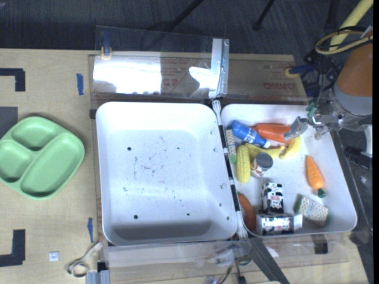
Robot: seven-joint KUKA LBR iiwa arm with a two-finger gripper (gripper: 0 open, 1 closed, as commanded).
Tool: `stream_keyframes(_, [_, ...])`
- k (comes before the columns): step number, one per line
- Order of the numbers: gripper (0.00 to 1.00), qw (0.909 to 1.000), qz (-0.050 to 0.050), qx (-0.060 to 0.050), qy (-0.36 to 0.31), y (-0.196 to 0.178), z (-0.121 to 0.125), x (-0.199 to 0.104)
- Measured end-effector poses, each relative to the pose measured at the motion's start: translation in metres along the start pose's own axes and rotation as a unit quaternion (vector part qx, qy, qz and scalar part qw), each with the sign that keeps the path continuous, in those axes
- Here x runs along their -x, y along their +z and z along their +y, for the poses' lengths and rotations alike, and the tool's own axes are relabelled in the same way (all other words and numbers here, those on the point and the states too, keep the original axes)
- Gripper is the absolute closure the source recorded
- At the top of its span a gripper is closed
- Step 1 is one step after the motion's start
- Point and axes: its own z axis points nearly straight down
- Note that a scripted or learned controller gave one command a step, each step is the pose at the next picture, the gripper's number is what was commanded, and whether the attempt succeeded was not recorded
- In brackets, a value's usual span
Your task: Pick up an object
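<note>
A: Bins first. Left bin (pixel 157 170) sits white and shallow in the middle of the desk (pixel 47 229); right bin (pixel 343 176) lies just beside it, touching along the shared edge.

B: Contents of the right bin?

A: Blue bottle (pixel 247 134) near the back left, with an orange-red tube (pixel 271 129) just behind and beside it. Corn cob (pixel 243 163) upright along the left wall. Small round jar with a grey lid (pixel 261 161) touching the cob. Banana (pixel 289 148) just right of that. Carrot (pixel 314 174) apart, toward the right wall. Cow-patterned carton (pixel 273 197) near the front, a black-and-white can (pixel 278 223) lying on its side below it, a patterned sponge-like block (pixel 312 210) at the front right.

B: End effector?

A: End effector (pixel 309 125) hangs over the back right part of the right bin, arm (pixel 355 81) entering from the right. Its metal tip lies close to the tube and the banana. Cannot tell how far the fingers are parted, and nothing visibly sits between them.

B: Outside the bins?

A: Green divided plate (pixel 38 157) on the desk at the far left, well apart from the bins. Clear plastic panel (pixel 160 70) behind the left bin.
</note>
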Motion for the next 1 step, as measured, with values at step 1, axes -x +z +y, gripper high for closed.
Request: stream_keyframes(1, [0.0,0.9994,0.004,0.002,-0.034,0.049,0.011,0.0102])
